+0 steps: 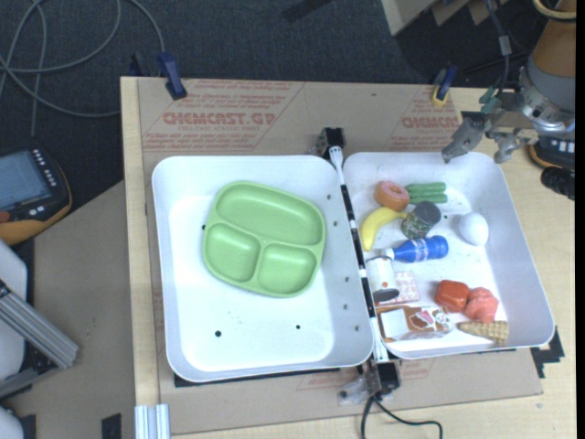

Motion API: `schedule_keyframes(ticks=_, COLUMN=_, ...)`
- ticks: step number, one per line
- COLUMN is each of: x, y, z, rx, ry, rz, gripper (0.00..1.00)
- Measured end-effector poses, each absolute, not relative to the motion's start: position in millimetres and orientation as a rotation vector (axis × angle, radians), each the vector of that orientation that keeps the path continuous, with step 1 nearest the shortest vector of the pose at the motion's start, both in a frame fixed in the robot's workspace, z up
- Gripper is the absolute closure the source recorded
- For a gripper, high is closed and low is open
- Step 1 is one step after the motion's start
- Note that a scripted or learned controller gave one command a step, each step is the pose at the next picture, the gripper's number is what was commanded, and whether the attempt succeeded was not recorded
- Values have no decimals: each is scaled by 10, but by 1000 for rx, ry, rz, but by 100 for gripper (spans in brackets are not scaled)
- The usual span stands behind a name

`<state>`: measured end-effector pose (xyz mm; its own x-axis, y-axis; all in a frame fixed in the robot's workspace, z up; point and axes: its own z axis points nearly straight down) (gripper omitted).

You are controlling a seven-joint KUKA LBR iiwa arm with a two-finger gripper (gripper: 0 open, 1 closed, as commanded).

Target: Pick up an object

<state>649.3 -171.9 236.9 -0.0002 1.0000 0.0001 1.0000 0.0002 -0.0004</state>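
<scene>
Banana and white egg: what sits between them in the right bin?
In the camera view, a dark round can lies between the banana and the egg, with the blue bottle just below that line.

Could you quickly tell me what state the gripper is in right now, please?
Gripper: open, holding nothing, above the far rim of the right bin.

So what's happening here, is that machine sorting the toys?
A robot arm reaches in from the right, and its gripper hangs with jaws spread over the far edge of the right bin, holding nothing. That bin holds small play items: a banana, a donut, a white egg, a blue bottle and others. The left bin holds a green divided plate. Nothing has been picked up yet.
</scene>
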Motion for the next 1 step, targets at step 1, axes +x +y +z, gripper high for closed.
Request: schedule_keyframes(ticks=1, x=6414, y=-1519, z=1720, rx=-2219, ry=-2221, rz=1, gripper=0)
